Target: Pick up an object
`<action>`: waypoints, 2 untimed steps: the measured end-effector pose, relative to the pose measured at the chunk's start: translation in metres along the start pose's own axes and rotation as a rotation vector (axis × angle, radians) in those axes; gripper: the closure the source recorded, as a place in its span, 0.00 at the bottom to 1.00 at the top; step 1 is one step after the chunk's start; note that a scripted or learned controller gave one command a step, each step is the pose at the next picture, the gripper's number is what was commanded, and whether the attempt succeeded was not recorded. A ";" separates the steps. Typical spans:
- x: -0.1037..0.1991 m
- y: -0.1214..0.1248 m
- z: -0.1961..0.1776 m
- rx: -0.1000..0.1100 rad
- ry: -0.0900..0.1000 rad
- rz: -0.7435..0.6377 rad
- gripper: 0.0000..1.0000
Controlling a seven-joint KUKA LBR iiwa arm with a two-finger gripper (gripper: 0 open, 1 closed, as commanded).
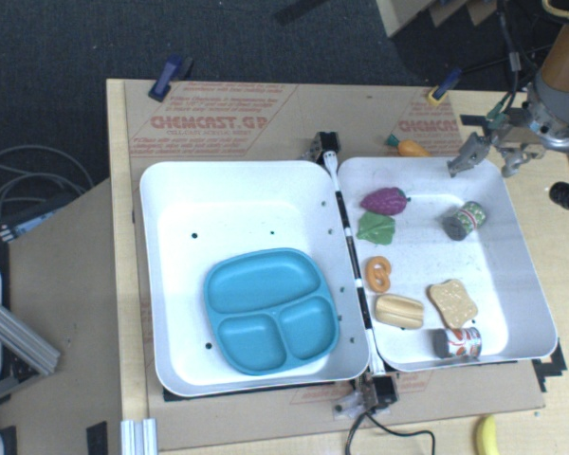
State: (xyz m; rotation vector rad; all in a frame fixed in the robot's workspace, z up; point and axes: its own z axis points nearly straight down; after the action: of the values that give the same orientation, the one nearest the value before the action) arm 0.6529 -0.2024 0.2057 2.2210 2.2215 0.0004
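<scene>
Above the right bin's (512, 207) far corner, the arm (559, 74) hangs with its claw (488, 156) spread, holding nothing.

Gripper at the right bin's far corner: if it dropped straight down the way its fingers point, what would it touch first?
Probably the right bin's far rim or bare floor. The gripper, fingers spread, hangs over that corner; the nearest object, the small can, lies nearer the camera. Height is unclear.

The right bin (536, 287) holds seven small items: a purple leafy piece (385, 200) above a green leaf (376, 227), a pretzel (377, 274), a bread roll (399, 311), a toast slice (452, 302), a grey can (463, 221) lying on its side, and a red-labelled can (457, 342) at the near edge.
</scene>
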 end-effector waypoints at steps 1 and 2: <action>-0.015 -0.026 0.122 0.003 0.011 -0.005 0.00; -0.020 -0.027 0.110 0.000 0.000 -0.002 1.00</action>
State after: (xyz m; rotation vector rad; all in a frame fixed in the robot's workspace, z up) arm 0.6259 -0.2229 0.0955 2.2191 2.2231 0.0010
